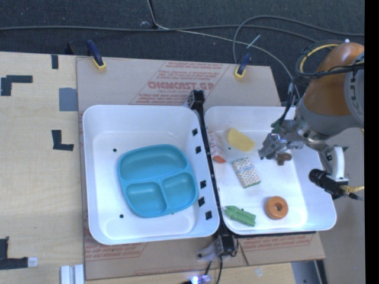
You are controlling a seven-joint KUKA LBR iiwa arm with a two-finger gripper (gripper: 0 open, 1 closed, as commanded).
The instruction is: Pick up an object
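Observation:
The right bin (308, 182) holds a yellow block (240, 139), a small patterned white box (246, 173), an orange ring like a doughnut (276, 207), a green leafy piece (240, 215) and a small orange bit (219, 158). My gripper (273, 149) hangs over the right part of this bin, to the right of the yellow block and above the patterned box. Nothing shows between its dark fingertips. A small brown object (284, 156) lies just beside the gripper tip.
The left bin (95, 129) holds a blue divided plate (157, 179). Black clips line the divider (204, 158) between the bins. Clamps (95, 55) pin the cardboard at the back. The arm's grey and orange body (331, 93) stands over the right bin's far right corner.

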